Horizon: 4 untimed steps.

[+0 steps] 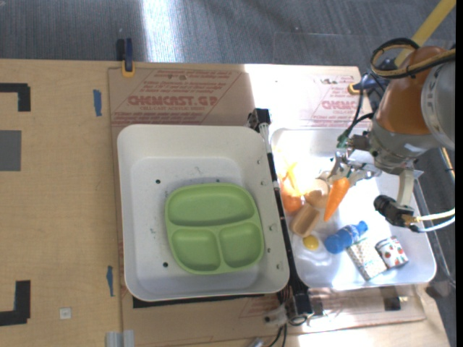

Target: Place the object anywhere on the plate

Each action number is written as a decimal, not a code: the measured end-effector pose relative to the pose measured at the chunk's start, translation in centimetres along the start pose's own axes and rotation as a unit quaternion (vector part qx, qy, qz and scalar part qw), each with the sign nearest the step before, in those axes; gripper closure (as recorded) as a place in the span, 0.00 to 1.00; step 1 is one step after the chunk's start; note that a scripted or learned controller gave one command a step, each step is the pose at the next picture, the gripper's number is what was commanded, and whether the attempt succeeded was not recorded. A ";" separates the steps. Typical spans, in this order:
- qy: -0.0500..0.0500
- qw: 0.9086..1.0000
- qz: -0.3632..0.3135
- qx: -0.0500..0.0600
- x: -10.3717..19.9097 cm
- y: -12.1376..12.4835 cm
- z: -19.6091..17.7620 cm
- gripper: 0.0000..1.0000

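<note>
Just below the pincer, whose grip on the carrot I cannot tell, that carrot hangs over the right bin; lift clear first, then carry left to the green plate.

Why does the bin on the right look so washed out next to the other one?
In the camera view, strong light overexposes the right bin, bleaching its floor, while the left bin and green plate stay evenly lit; a pale light band crosses the grey floor above.
</note>
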<state>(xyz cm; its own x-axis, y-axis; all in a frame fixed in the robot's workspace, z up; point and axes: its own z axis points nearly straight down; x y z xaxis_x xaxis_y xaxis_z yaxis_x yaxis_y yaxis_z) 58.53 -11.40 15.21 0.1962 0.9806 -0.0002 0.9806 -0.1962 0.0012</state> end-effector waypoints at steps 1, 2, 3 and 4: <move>0.000 1.000 0.000 0.000 0.0 0.0 0.0 0.00; 0.000 1.000 0.000 0.000 0.0 0.0 0.0 0.00; 0.000 1.000 0.000 0.000 0.0 0.0 0.0 0.00; 0.000 1.000 0.000 0.000 0.0 0.0 0.0 0.00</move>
<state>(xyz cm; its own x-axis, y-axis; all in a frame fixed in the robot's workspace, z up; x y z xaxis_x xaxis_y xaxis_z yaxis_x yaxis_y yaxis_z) 58.54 -11.40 15.22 0.1963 0.9805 -0.0002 0.9805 -0.1963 0.0013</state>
